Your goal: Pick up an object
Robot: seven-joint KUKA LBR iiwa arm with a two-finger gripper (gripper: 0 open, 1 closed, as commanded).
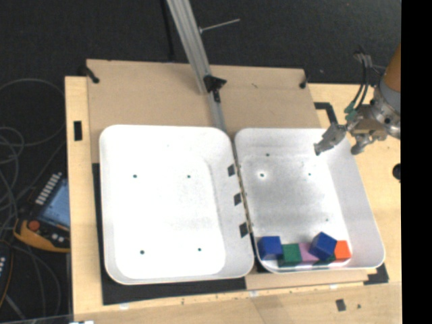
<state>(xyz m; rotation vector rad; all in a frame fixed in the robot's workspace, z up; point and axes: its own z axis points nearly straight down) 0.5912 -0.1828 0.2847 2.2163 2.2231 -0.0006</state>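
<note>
Gripper (343,143) spread and holding nothing at the right bin's (297,181) far right edge (blocks (305,248) untouched along near wall), pick not started.

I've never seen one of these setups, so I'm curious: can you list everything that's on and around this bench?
White bins: 2, side by side on the bench, left bin and right bin.
Blue blocks: 2, along the right bin's near edge, one and another.
Green block: 1, between the blue ones.
Pink block: 1, beside the green, partly hidden.
Orange block: 1, rightmost in the row.
Metal pole: 1, grey, slanting up behind the bins.
Handheld controller: 1, orange and black, on the floor at left.
Gripper: 1, grey, over the right bin's far right corner, holding nothing, fingers apart.
</note>
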